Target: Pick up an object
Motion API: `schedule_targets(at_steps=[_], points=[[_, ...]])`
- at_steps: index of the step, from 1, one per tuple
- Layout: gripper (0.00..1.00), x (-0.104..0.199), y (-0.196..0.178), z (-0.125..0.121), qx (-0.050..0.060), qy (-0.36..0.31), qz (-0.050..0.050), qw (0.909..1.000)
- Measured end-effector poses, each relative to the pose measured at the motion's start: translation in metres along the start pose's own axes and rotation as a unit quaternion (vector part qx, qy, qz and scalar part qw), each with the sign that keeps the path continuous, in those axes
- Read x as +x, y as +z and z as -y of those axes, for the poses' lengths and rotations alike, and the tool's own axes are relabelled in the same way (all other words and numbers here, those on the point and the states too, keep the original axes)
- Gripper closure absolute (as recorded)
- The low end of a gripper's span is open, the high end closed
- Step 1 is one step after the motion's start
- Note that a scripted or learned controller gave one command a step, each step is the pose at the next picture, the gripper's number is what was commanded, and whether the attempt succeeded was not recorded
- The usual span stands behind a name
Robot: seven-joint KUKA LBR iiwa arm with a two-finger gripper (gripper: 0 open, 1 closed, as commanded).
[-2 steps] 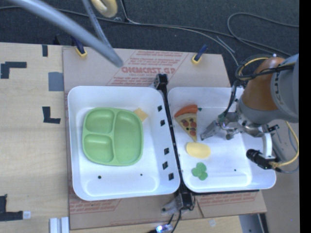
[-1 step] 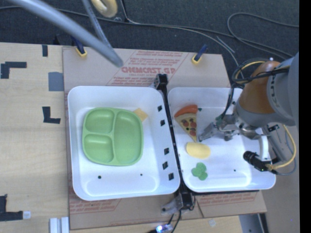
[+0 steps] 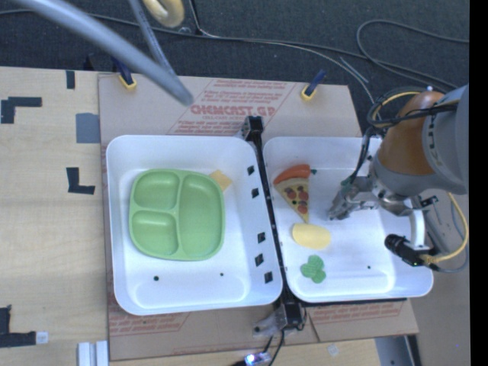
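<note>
The right bin (image 3: pixel 396 277) holds a pizza slice toy (image 3: pixel 296 189) at its upper left. Below that lies a yellow oval piece (image 3: pixel 311 236), and a small green leafy piece (image 3: pixel 313 269) sits nearer the front. My gripper (image 3: pixel 341 208) hangs low over the middle of the right bin, just right of the pizza slice and above the yellow piece. I see nothing between its fingers. The grey arm with its orange band (image 3: pixel 404 139) comes in from the right.
The left bin (image 3: pixel 126 280) holds a green divided plate (image 3: pixel 177 213) with a small yellow block (image 3: pixel 220 179) at its upper right corner. A black clip divider (image 3: pixel 263 204) runs between the bins. Cables lie on the dark floor behind the bench.
</note>
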State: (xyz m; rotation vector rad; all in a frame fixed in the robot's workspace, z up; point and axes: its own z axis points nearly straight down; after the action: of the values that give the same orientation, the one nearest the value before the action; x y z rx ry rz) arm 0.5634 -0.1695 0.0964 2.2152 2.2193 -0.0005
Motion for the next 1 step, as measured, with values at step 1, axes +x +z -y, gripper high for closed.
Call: schedule_targets(at_steps=[1], points=[[1.0,0.0005,-0.0425,0.0022,0.001,0.0,-0.002,1.0]])
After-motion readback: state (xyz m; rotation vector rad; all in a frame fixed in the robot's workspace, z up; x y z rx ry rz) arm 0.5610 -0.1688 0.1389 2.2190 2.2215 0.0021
